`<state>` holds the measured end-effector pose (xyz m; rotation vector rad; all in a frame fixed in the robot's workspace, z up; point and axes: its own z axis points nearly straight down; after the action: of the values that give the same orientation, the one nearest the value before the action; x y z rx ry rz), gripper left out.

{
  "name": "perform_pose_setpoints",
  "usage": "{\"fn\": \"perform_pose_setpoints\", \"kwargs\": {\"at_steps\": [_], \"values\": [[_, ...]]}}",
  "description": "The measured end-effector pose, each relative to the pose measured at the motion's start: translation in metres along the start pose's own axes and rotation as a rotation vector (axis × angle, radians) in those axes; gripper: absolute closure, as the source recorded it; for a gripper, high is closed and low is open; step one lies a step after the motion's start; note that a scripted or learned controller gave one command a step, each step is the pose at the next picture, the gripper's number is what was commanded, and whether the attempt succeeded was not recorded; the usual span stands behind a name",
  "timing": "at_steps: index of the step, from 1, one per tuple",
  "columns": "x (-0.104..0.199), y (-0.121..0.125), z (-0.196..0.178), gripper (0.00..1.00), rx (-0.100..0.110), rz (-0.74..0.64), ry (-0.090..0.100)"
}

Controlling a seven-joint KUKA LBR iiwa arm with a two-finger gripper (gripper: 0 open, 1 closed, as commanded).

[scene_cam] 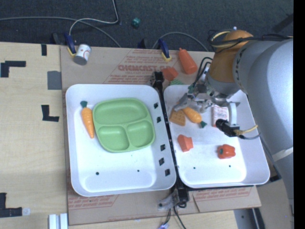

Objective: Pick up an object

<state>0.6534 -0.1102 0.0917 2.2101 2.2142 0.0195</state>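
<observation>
- The arm's metal two-finger gripper (194, 102) hangs low over the upper left part of the right-hand shallow white bin (248, 173); whether it is open or closed cannot be told from this angle.
- Just beneath its tip lies a small orange plastic carrot with a green stub (193, 114), tilted, its stub end pointing toward the bin's middle. Nothing is visibly clamped, so no hold can be claimed.
- Touching the carrot's left end sits a tan-orange wedge-shaped toy (177, 118), close enough to get in the way of a closing grip.
- Farther down the same bin rest an orange-red blocky toy piece (185, 142) and a red toy pepper (227, 150), both well apart from the gripper.
- The carrot looks light, stiff and smooth, likely slippery along its taper; the thick middle, taken across its narrow width, seems the safest place to grip.
- In the left-hand white bin (119, 182) sit a green divided plastic plate (124, 124) and a second orange toy carrot (87, 119) beside it.
- Another orange toy vegetable (187, 61) lies on the cardboard behind the bins.
</observation>
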Motion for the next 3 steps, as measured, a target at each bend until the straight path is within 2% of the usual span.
{"fn": "perform_pose_setpoints", "kwargs": {"at_steps": [1, 2, 3], "values": [[-0.008, -0.007, 0.000, 0.00, 0.001, 0.000, 0.002], [0.009, -0.025, 0.000, 0.00, 0.000, 0.003, -0.006], [0.013, 0.010, 0.002, 0.00, 0.010, 0.000, -0.002]]}}
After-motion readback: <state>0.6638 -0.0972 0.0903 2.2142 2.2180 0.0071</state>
